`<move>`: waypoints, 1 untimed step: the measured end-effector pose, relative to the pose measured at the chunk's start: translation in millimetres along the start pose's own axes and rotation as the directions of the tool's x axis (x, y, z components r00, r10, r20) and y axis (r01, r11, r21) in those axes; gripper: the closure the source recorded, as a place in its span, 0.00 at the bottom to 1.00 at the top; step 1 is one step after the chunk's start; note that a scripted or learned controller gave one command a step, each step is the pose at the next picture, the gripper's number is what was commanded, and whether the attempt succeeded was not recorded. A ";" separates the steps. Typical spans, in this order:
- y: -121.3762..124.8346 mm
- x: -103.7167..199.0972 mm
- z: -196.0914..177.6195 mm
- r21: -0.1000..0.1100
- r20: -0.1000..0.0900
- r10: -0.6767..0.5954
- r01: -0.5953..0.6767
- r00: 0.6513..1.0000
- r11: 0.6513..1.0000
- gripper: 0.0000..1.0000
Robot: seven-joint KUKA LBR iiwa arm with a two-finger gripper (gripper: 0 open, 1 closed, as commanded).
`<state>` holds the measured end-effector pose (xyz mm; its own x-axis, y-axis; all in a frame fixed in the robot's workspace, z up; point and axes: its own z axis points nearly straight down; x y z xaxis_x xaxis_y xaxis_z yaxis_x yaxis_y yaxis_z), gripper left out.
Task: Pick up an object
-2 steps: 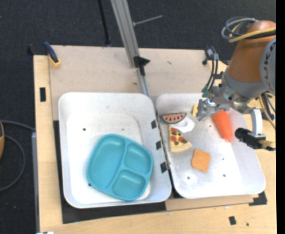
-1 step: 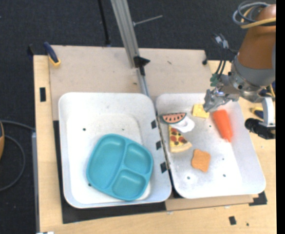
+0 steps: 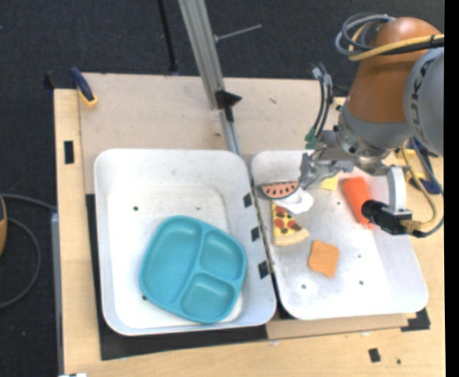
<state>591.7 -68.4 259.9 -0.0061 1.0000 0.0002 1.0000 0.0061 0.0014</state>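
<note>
A blue divided plate [image 3: 194,269] is seen in the left bin [image 3: 115,171], lying toward its near right corner, with three compartments facing up. Behind the bins, a metal post [image 3: 205,45] rises at a slant from the bench [image 3: 151,108].

In the right bin [image 3: 394,289], several small things are gathered along the left wall. A watermelon slice [image 3: 280,188] lies at the far left, and just nearer a pizza slice [image 3: 286,225] is set — the two are close but whether they touch cannot be told. A small white round piece [image 3: 300,203] sits between them, to their right. Nearer and to the right of the pizza slice, an orange block [image 3: 323,258] lies apart on the bin floor. Farther right, an orange-red cylinder [image 3: 356,198] is seen beside the arm's black fittings.

The gripper [image 3: 311,173] is lowered over the far left part of the right bin — just right of the watermelon slice and above the white piece. Its jaw state cannot be told, and nothing is seen held.
</note>
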 end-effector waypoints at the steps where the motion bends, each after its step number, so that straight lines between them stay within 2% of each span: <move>1: -8.6 62.2 6.2 0.001 -0.001 -0.002 0.002 1.000 1.000 1.00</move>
<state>582.8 -6.2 253.7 -0.0078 1.0000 0.0011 1.0000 0.0078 0.0005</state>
